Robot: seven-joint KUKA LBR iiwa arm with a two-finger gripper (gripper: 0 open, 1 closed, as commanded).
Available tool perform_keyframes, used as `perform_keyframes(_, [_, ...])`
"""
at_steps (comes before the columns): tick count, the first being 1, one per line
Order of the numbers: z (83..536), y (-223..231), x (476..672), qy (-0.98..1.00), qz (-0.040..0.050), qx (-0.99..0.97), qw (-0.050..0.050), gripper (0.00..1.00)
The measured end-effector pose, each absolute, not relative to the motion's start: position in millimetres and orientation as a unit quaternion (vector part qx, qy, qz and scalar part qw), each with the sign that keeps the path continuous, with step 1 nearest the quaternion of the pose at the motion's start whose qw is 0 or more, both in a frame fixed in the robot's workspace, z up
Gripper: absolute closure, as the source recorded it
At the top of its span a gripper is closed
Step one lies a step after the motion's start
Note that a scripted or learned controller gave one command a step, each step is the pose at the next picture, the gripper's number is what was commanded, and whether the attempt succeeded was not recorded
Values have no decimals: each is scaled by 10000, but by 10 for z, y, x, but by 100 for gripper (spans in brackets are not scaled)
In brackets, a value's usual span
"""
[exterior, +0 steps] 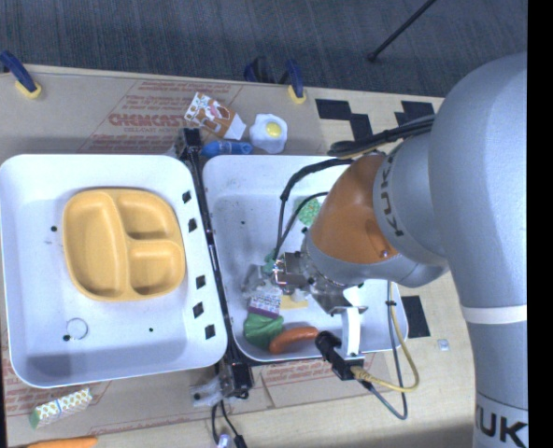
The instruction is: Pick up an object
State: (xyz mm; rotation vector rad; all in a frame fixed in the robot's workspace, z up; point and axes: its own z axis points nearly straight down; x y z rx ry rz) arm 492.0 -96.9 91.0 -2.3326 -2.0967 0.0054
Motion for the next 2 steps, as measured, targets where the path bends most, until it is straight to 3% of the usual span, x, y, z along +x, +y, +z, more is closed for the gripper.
perform_keyframes(1, [1009, -968, 4924, -6705, 19, -7419, 32, 100])
perform_keyframes(2, [2094, -1132, 4798, -7089, 5, -7054, 8, 100])
